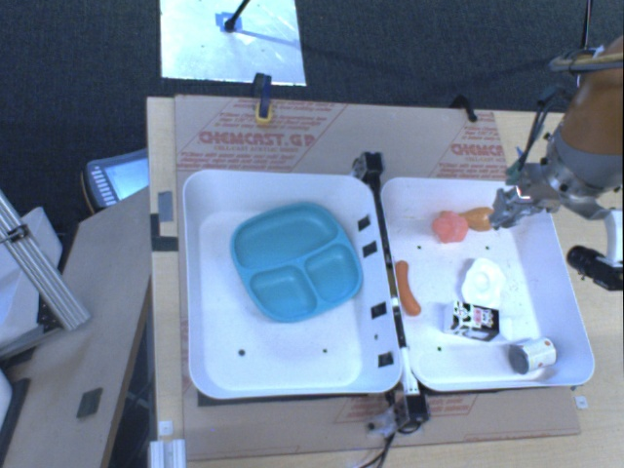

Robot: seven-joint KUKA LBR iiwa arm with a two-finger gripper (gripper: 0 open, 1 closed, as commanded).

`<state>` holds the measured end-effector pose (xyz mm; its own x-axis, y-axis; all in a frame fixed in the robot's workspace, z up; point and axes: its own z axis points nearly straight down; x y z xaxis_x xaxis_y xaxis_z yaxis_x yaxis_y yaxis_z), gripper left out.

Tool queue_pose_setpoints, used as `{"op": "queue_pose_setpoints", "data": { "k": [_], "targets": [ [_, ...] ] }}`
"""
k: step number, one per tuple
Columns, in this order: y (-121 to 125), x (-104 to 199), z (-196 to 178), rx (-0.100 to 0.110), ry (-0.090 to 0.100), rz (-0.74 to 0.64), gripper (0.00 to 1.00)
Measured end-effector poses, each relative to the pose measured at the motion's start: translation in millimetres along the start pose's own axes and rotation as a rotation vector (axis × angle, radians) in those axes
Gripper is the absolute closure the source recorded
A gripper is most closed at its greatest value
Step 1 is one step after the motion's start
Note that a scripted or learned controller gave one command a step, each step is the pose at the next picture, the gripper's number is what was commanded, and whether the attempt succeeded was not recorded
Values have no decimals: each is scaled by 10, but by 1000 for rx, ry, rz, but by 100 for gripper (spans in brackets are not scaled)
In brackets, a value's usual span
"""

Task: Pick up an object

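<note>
**At the right bin: tool position and contents**

Over the right bin's [575, 354] far right portion, the tool [507, 210] hangs just beside a small orange object [478, 218]. Finger separation cannot be determined from this view, and no object is visibly held.

Right bin contents:
- Pink round object [449, 226], touching the orange object's left end.
- Orange sausage-shaped piece [407, 289], near the centre divider.
- White fried-egg shape [484, 281], mid-bin.
- Black-and-white carton [475, 320], just below the egg shape.
- Grey-and-white cylinder [531, 355], near the front right corner.

Left bin [210, 359] contents:
- Blue divided plate [295, 259], three compartments, lying flat.

Both bins rest on the tabletop [322, 125].
</note>
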<state>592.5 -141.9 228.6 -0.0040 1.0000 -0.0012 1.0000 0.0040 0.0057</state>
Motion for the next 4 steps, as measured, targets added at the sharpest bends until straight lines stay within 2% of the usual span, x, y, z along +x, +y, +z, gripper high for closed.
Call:
{"op": "queue_pose_setpoints", "data": {
  "k": [1, 3, 4],
  "targets": [
    [-37, 538, 100, 5, 2, -5, 100],
    [137, 1602, 39, 3, 3, -6, 100],
    [58, 2087, 118, 5, 3, -5, 100]
  ]
}}
